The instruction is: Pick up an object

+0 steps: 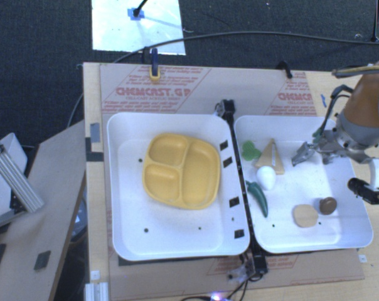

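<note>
In the camera view, two shallow white plastic bins are seen side by side on a bench covered with printed protective sheet. The left white bin (123, 231) carries a yellow moulded tray with three compartments (181, 170), set near its middle with bare floor all around it. The right white bin (346, 240) holds the loose pieces: a small green leafy item (250, 149) and a pale tan wedge (272, 157) near the dividing wall, a white egg-shaped piece (265, 177) just below them, a dark green pepper-like piece (258, 197) lying slantwise beside the wall, and, well apart toward the near right, a flat tan round piece (305, 216) with a small brown rounded piece (327, 205) just beside it. The two-finger gripper (304, 153) is held above the upper part of the right bin, its grey metal fingers (300, 158) spread apart and nothing seen between them, so no object is judged to be held yet. Bare bin floor lies beneath and around the fingers, which gives room for a descent. The pieces crowded against the dividing wall would probably be harder to straddle than the two in the open.
</note>
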`<state>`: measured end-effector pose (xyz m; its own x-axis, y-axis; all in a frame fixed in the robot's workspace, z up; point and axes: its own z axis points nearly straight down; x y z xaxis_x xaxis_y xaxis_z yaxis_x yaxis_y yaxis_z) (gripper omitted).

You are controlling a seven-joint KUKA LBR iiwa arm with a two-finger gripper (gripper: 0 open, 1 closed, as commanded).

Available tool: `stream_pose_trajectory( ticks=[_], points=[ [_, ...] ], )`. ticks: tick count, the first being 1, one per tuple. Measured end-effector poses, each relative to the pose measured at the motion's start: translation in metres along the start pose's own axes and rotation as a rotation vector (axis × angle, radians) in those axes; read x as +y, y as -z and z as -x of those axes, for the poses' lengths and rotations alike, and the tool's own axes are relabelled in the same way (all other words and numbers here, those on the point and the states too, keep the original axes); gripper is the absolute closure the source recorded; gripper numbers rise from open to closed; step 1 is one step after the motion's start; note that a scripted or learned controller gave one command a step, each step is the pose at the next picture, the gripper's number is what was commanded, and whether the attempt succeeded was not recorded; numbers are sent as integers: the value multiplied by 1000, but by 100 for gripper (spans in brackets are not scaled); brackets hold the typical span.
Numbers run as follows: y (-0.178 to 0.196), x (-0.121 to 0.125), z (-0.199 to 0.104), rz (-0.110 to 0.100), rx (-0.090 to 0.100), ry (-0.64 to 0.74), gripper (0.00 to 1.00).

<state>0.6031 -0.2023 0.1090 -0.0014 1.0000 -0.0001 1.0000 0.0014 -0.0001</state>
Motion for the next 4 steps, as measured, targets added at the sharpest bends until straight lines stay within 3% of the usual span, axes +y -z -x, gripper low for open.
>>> stream_pose_trajectory(
  ticks=[1,3,4],
  points=[
    [14,2,1,6,-2,1,100],
    [124,15,-16,8,-2,5,100],
    [132,16,-16,5,-1,5,100]
  ],
)
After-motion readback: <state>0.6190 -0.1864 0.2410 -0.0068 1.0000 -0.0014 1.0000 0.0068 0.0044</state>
